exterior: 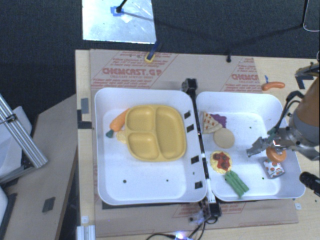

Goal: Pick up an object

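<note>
My hand [265,148] is down low in the right bin [240,109], near its right side. My arm [305,119] comes in from the right, so this side is the easy one for me to reach. I cannot tell if my hand is open or closed, because it looks dark and small from up here. I cannot see anything held in it.

Just beside my hand is a small orange thing [276,155], and a little can [274,169] lies right under that. They sit close together, maybe touching. I think I am going for one of them, since they are nearest to me. They are near the bin's right wall, so there is not much room on that side. I should come down from above and not push sideways, or the two may bump and slide.

More toys lie to the left in this bin: a pizza slice [210,122], a round cookie [224,138], a red and yellow plate of food [220,161], and a green bean [236,182]. Between them and my hand the white floor is bare, so I have open room there to move.

The left bin [115,184] holds a big yellow tray [152,132] with a carrot [119,120] touching its left edge. That bin is far from my hand. Both bins sit on the table [210,66].
</note>
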Action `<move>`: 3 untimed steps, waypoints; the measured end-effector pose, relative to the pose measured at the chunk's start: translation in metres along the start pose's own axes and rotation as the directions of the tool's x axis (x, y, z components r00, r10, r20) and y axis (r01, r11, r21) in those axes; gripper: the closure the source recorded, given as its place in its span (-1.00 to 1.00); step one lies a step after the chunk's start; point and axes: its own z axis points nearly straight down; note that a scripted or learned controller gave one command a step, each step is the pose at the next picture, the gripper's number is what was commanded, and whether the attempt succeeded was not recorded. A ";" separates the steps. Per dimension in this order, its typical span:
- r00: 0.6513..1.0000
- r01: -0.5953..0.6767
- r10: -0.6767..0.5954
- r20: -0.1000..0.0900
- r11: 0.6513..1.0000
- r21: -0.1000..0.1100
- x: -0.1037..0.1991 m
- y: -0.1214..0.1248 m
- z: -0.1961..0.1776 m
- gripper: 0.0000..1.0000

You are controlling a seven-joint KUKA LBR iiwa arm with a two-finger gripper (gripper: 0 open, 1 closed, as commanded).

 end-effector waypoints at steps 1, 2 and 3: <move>1.000 0.004 -0.004 0.003 1.000 -0.013 0.000 0.003 -0.006 -1.00; 1.000 0.003 -0.003 0.001 1.000 -0.009 -0.002 0.010 0.054 -1.00; 1.000 0.004 -0.004 0.002 1.000 -0.016 -0.001 0.012 0.092 -1.00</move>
